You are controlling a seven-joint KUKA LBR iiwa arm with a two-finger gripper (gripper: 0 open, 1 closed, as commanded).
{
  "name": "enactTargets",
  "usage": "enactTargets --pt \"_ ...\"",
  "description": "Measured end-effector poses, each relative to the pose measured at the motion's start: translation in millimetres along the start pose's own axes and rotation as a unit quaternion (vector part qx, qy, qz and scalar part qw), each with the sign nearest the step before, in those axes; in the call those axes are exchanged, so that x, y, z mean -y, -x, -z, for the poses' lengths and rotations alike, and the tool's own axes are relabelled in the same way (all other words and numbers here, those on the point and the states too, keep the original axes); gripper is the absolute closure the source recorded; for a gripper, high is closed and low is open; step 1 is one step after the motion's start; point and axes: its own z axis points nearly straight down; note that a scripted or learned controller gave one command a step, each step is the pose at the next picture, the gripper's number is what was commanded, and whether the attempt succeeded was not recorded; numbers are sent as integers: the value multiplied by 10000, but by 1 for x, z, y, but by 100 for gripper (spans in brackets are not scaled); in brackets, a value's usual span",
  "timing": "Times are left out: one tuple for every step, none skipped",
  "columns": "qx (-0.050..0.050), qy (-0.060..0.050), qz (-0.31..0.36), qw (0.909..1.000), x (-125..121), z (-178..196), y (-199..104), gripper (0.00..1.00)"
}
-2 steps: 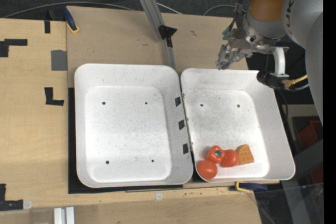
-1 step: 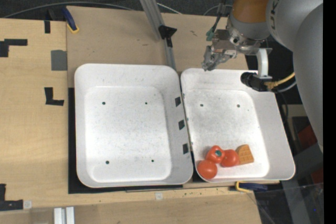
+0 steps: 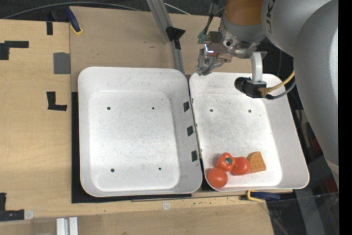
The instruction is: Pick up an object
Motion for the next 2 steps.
enactTargets --pt "2 -6 4 10000 1 -15 -57 100" --pt "2 9 4 10000 -8 -18 -108 100"
